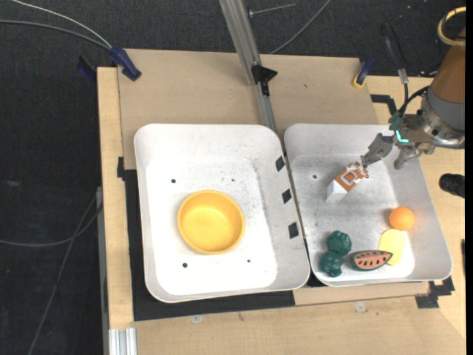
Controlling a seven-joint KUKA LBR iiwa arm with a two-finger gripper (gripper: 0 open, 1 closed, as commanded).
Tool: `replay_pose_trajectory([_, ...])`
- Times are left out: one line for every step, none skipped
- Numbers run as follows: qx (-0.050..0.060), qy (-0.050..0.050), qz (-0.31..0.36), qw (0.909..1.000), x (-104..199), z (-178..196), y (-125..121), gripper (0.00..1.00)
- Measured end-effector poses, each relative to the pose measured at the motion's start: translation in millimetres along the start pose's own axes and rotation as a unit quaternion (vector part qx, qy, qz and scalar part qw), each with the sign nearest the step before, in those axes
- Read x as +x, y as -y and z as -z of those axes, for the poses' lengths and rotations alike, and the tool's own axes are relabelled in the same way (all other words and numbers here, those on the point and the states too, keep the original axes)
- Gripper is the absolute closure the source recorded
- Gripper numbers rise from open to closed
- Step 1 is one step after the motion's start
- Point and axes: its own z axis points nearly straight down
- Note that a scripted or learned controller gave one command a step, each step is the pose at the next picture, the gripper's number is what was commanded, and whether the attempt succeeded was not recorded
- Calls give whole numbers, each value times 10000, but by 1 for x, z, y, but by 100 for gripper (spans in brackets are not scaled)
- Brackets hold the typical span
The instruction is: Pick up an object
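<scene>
Watermelon slice near right bin's front rim; carton behind it, mid-bin. Gripper spread wide just beside carton; risk: finger nudges carton aside, closing empty.

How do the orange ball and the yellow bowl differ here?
The orange ball lies in the right bin, among other small items; the yellow bowl sits alone in the left bin. The ball is small, round and closed; the bowl is far wider, an open dish with a rim. The ball is orange, the bowl yellow. Both rest on a bin floor, clear of the gripper.
</scene>
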Motion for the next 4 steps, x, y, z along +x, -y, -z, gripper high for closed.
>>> replay_pose_trajectory([-32,6,3,10000,0,3,-1,0])
replay_pose_trajectory([6,-1,0,10000,6,-42,3,0])
replay_pose_trajectory([-37,1,4,10000,12,-99,-3,0])
replay_pose_trajectory([-58,-21,11,10000,13,-106,-8,0])
